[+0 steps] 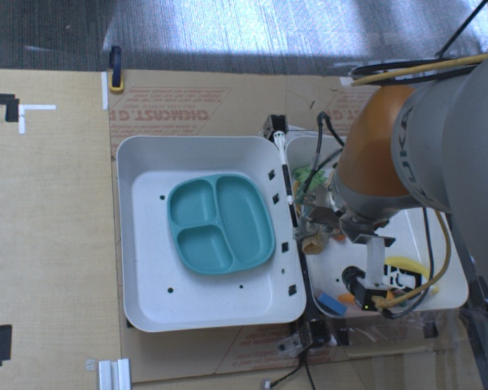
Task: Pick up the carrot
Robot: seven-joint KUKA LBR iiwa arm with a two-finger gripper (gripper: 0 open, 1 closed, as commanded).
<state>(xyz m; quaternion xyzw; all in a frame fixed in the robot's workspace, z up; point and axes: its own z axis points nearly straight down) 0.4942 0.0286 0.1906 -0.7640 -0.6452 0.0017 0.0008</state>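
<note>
Table (49, 218): pale wood surface carrying two shallow white bins side by side.
Left bin (138, 242): holds one teal divided plate (221, 223), three compartments, nothing in them.
Right bin (403, 232): largely covered by the grey and orange arm (407, 136) reaching in from the right.
End effector (321, 227): low inside the right bin, close to the wall shared with the left bin; whether it is apart or together cannot be told, since the wrist hides it.
Carrot (338, 235): a small orange patch just beside the end effector, in a cluttered brownish heap; too hidden to be sure of its lie.
Other items: a green object (309, 175) toward the far end of the right bin, a blue object (332, 304) at the near end.
Step in hand: likely closing in on the carrot.
Doing it well: line up across the carrot's narrow width, come straight down, keep off the bin wall and the neighbouring clutter, close only once it sits squarely between, then lift vertically.
Risk: catching a neighbour instead, or the carrot rolling out.
</note>
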